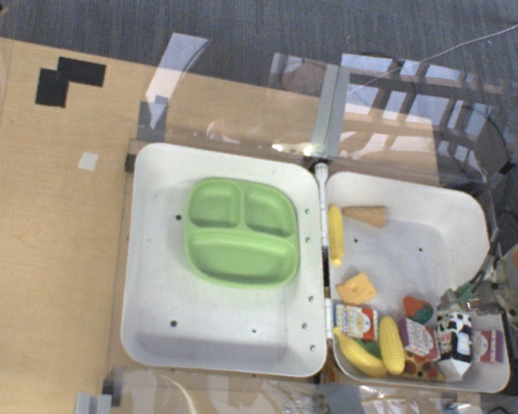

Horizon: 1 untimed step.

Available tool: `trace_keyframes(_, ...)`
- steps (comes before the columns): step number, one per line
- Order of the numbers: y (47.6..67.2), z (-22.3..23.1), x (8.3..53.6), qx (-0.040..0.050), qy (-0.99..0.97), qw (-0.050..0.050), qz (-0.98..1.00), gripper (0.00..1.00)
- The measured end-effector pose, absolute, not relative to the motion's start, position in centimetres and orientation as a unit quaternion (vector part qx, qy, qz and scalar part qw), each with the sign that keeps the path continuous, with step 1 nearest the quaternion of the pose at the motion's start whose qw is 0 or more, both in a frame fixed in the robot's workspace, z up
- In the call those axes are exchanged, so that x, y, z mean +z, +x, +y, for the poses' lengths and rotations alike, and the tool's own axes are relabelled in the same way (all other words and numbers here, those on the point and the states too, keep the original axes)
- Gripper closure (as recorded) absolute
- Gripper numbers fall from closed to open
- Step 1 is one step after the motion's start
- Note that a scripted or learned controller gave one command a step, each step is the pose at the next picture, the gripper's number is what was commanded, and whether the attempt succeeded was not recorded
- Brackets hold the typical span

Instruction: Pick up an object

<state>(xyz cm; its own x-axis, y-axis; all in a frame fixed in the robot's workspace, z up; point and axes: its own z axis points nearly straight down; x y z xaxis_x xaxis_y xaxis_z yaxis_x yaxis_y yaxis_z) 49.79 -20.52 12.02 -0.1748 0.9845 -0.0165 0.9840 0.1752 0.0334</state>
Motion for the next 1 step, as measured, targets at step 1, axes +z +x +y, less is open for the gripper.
trace_keyframes(1, 50.94, -16.37, 11.17, 0.0017, 0.569, 0.004, 0.822, 1.00)
